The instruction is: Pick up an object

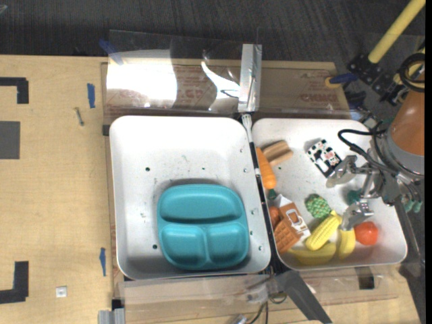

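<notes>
The right bin [391, 252] holds several toy foods. There is a tan block [277, 152], an orange carrot [268, 174], a black-and-white piece [322, 154], a green broccoli-like piece [316, 204], a yellow corn cob [323, 229], a banana [337, 247], a red tomato [366, 233], a brown waffle [285, 235] and a small white-and-orange box [294, 219]. My gripper [347, 194] hangs low over the right side of this bin, open, one fingertip near the black-and-white piece and the other just above the banana and tomato. I see nothing held between the fingers.
The left bin [135, 154] contains a teal divided tray [201, 225] at its front. A clear plastic sheet [182, 79] lies behind the bins. A yellow rod [401, 19] slants at the top right. The arm's orange band [413, 123] is at the right edge.
</notes>
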Motion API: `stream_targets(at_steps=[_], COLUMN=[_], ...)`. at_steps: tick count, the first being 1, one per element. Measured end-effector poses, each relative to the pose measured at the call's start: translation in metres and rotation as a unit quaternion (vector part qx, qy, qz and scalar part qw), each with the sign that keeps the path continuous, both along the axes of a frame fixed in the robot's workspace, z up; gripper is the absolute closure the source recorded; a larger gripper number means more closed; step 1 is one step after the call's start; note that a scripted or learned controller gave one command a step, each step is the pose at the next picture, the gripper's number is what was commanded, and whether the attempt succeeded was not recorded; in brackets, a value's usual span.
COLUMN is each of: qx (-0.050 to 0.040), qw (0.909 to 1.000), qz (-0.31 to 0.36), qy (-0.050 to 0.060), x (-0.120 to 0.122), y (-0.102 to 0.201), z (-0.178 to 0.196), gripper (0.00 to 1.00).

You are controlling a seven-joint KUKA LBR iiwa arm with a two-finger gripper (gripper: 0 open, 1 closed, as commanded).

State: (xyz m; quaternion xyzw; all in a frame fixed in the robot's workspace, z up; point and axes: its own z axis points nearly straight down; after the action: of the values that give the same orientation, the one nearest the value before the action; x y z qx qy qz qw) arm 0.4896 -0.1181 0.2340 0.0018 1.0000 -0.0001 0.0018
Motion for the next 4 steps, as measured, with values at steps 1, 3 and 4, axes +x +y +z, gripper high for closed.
stream_targets(at_steps=[1, 3, 4], qx=[0.0001, -0.0020, -0.0010], qw=[0.9937, 0.9940, 0.9879], qz=[-0.112, -0.109, -0.155], qy=[-0.002, -0.004, -0.002], x=[0.035, 0.104, 0.023], y=[-0.018, 0.013, 0.022], z=[-0.138, -0.145, -0.144], gripper=[0.00, 0.00, 0.00])
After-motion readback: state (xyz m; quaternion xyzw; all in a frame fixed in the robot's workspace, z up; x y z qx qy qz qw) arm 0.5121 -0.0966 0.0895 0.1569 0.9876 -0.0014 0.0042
